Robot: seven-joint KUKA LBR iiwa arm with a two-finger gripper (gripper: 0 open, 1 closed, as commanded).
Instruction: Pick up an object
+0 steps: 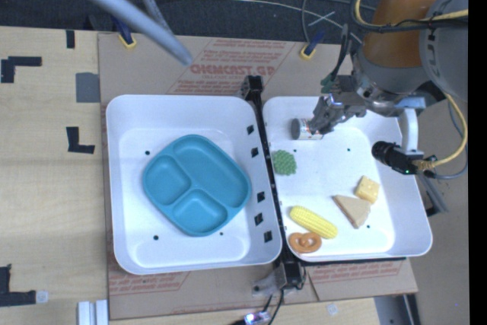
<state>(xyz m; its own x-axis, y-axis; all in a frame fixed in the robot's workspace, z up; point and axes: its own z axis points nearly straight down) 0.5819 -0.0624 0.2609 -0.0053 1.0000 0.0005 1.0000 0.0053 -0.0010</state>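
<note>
The gripper (319, 122) hangs low over the right bin (411, 243), beside a small grey can (296, 129) near the bin's back-left corner; its jaws' state cannot be told. The can looks light, stiff and smooth, best pinched across its round sides.

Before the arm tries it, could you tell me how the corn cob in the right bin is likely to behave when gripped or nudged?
The corn cob looks rounded and elongated, so it may roll if nudged. It resembles a plastic toy, probably stiff and light. Its bumpy surface could help grip, though the pretzel close beside it might get knocked.
</note>
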